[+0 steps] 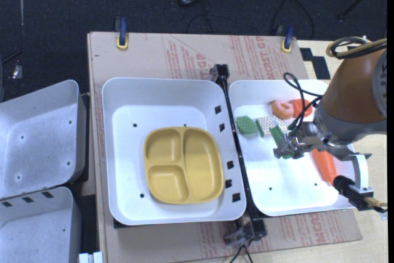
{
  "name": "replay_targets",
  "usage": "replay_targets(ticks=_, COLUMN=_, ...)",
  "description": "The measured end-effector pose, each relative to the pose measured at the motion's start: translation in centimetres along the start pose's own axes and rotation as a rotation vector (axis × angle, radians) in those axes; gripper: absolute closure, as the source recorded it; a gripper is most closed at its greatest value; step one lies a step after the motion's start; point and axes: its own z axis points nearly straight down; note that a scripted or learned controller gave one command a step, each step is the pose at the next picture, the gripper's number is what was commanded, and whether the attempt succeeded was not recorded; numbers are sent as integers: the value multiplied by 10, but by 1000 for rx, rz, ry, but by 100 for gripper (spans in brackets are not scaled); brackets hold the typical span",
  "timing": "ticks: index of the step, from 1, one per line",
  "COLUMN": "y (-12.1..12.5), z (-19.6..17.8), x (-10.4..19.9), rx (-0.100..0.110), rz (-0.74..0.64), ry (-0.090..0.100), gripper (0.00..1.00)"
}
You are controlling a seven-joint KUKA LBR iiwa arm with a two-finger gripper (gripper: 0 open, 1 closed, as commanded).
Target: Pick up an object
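Observation:
In the right bin (289, 197), my gripper (285, 149) hangs low over the middle of the floor. A green knobbly piece (246, 125) lies to its upper left, next to a white dotted piece (266, 125). Behind the gripper, near the bin's back, sits a pink ring (283, 109) against an orange object (299, 106). An orange carrot-shaped piece (324, 164) lies just right of the gripper, partly under the wrist. Nothing shows plainly between the fingers.
The left bin (123, 132) holds a yellow divided plate (183, 164). A black divider (233, 138) runs between the two bins. Grey trays (37, 132) lie off the bench to the left. The arm's bulky orange-banded body (357, 95) overhangs the right bin's right side.

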Motion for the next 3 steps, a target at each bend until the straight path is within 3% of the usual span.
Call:
replay_targets(ticks=1, y=-1, z=-44, x=6, rx=0, rz=-1, ry=1, gripper=100)
replay_targets(ticks=3, y=38, z=-42, x=98, rx=3, rz=-6, ry=3, gripper=100)
